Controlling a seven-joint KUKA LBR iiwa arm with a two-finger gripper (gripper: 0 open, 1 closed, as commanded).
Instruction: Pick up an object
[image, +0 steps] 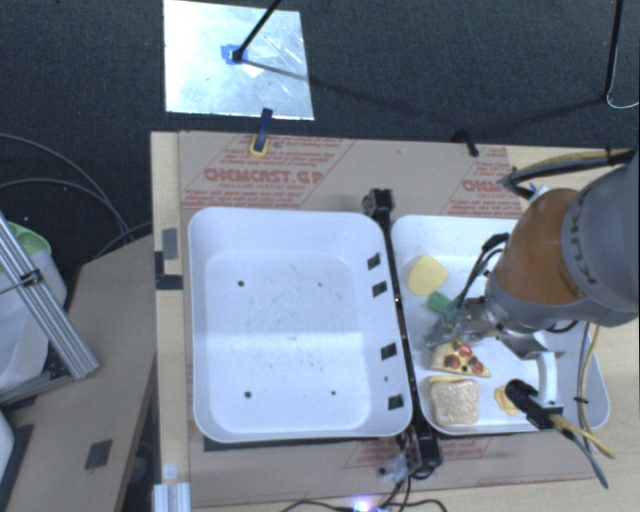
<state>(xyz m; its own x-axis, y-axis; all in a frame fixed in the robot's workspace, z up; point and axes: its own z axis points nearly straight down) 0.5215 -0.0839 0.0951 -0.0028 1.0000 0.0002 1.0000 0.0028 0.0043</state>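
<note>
The right bin (470, 228) holds several small things. A pale yellow piece (428, 273) lies near its left wall, with a green piece (441, 300) just below it. A toy pizza slice (460, 358) sits further toward the front, and a beige, grainy square (455, 401) lies at the front edge. A small orange-yellow piece (504, 399) lies to the right of the square. My gripper (446, 325) is low in this bin, between the green piece and the pizza slice, close to both. The wrist hides the bin's right middle.
The left bin (215, 300) stands beside the right one, with a black divider with clips (392, 310) between them. Brown cardboard (330, 170) lies under both bins. A metal sheet (238, 58) lies on the dark floor beyond.
</note>
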